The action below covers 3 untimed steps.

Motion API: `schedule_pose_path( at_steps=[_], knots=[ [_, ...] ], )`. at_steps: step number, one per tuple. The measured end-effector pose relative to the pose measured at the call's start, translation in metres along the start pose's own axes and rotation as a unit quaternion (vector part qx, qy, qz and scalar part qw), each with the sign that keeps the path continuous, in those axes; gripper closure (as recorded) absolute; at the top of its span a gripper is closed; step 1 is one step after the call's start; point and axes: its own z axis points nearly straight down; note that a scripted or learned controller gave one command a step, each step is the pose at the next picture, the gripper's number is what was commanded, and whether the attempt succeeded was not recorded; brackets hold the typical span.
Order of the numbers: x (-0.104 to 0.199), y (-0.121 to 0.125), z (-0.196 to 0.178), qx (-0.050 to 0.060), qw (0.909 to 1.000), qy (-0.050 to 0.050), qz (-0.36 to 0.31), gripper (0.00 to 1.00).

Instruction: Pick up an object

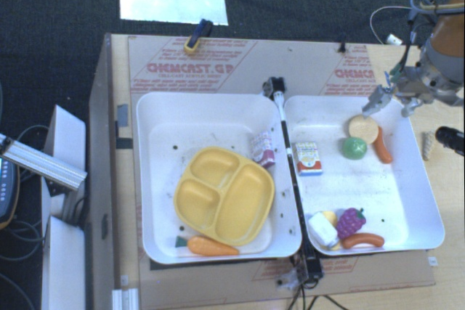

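Toy food in the right bin (414,178) is what the task concerns, and the nearest pieces to the gripper (392,102) are the pale round bread-like piece (362,128), the green ball (354,148) touching it on its near side, and the orange carrot-like stick (381,145) just to their right. All three are judged to be light, hollow plastic, stiff and rather slippery, so they could roll or slide when pushed. The two grey fingers are seen spread apart and empty, hovering above the far right part of this bin, slightly beyond the bread piece. The ball is best taken across its middle. The small carton (309,157) has flat sides and would be gripped more easily. The yellow divided plate (224,194) in the left bin (156,156) is smooth and wide, so it is judged a poor choice.
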Motion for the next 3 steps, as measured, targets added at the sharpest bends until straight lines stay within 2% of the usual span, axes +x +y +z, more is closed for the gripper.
schedule_pose_path(
  at_steps=[1, 2, 3],
  knots=[
    [-0.005, 0.011, 0.111, 0.002, 1.0000, 0.001, 0.001, 0.00],
    [0.010, -0.014, 0.150, 0.001, 1.0000, 0.000, 0.001, 0.00],
    [-0.013, 0.008, 0.150, 0.000, 1.0000, 0.001, 0.000, 0.00]
  ],
)
